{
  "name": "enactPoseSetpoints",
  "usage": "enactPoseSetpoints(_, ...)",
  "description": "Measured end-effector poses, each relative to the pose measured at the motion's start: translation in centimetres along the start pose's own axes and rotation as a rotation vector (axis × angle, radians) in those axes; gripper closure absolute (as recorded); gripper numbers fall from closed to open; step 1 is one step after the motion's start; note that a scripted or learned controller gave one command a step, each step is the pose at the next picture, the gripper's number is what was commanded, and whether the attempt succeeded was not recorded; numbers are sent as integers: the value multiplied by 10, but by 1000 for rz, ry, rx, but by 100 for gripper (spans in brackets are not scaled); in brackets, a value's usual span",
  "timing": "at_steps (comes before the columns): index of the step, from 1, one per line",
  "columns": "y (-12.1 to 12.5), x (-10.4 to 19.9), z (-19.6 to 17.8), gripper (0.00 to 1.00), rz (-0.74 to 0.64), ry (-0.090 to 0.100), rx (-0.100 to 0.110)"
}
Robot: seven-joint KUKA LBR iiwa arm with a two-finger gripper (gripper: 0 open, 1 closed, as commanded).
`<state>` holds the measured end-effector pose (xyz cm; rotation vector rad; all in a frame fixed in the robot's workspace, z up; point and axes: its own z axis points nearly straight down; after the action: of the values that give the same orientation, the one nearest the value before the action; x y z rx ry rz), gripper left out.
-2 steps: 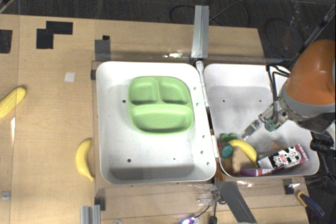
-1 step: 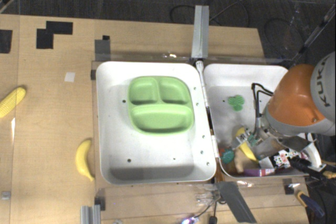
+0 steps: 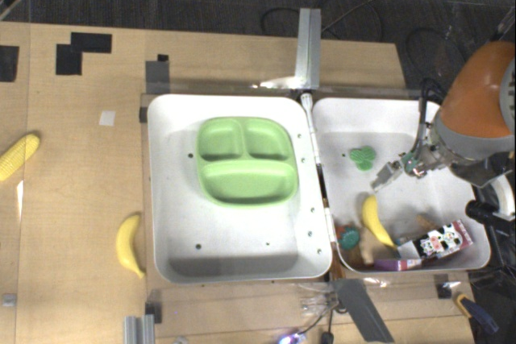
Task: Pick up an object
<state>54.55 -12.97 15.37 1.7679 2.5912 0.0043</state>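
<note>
Arm (image 3: 482, 105) cut off by the right edge. Gripper (image 3: 389, 173) too small and blurred for finger state to be told. Corn cob (image 3: 16, 157) clipped at the left edge. Items in the right bin's (image 3: 355, 118) near corner overlapped, partly indistinct.

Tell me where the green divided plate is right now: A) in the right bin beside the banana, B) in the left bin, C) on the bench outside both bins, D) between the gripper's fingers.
B: the green divided plate lies flat in the middle of the left bin, while the gripper hangs over the right bin, above the banana there.
</note>
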Motion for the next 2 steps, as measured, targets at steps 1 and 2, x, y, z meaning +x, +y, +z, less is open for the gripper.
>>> enactPoseSetpoints(1,-23,27,63,0,-14,-6,-10)
enactPoseSetpoints(2,-20,29,51,100,-18,-6,-14)
